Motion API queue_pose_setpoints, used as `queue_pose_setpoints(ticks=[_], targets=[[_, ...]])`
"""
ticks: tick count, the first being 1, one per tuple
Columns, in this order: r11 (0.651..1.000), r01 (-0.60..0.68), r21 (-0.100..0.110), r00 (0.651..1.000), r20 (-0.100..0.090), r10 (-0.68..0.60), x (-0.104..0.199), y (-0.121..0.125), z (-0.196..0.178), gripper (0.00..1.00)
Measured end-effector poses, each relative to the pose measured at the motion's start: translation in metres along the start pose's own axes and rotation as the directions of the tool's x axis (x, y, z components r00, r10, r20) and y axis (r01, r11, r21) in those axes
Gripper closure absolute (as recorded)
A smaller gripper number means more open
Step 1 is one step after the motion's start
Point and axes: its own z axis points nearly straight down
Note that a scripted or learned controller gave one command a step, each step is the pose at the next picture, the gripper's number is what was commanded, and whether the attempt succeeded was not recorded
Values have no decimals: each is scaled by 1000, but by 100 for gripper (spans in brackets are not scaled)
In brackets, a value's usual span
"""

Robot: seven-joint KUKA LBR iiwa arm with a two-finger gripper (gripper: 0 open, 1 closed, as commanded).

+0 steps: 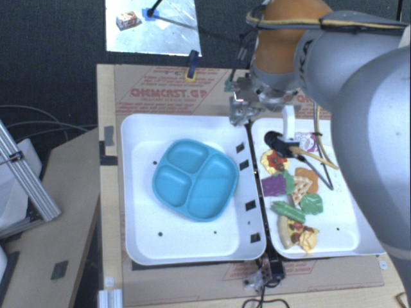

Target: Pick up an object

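Two shallow white bins, glossy and round-cornered, side by side on printed cardboard: left bin and right bin. Lying flat in the left bin, a smooth blue sectioned plate with three compartments. Heaped in the right bin, small plastic toy foods: purple chunk, green leafy piece, pizza slice, yellow-red piece. Hangs over the far end of the wall between the bins: metal gripper, apart from the toys; open or closed, cannot tell. Beyond, perhaps a blue-yellow clip.
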Motion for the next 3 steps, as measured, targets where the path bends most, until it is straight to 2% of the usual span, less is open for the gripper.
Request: queue_pose_setpoints(ticks=[1, 2, 3], targets=[[1000, 0, -1, 1000, -1, 0, 46, -2, -32, 100], [1000, 1, 0, 1000, -1, -1, 129, 1, 11, 100], [1000, -1, -2, 1000, -1, 1, 166, 1, -38, 100]])
